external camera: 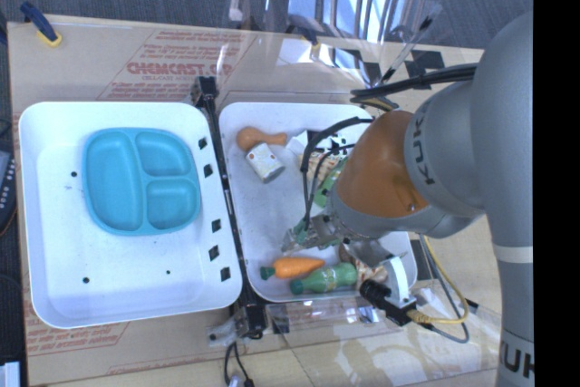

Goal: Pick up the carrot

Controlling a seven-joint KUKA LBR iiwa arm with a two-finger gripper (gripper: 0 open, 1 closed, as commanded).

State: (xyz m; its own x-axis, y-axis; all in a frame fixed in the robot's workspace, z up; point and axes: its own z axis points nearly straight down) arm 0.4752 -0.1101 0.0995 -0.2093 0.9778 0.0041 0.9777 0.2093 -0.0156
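Observation:
The orange carrot (297, 267) with a green stub end lies near the front edge of the right bin (272, 113). It rests against a green bottle (324, 279) just in front of it. My gripper (308, 237) hangs just above and slightly behind the carrot, mostly hidden under the arm's orange band and grey wrist. No object shows in its grasp.
A tan drumstick-shaped toy (259, 139) and a white block (265, 163) lie at the back left of the right bin. The left bin (45, 285) holds a blue divided plate (142, 179). Black clips line the wall between the bins. Cables trail at the front right.

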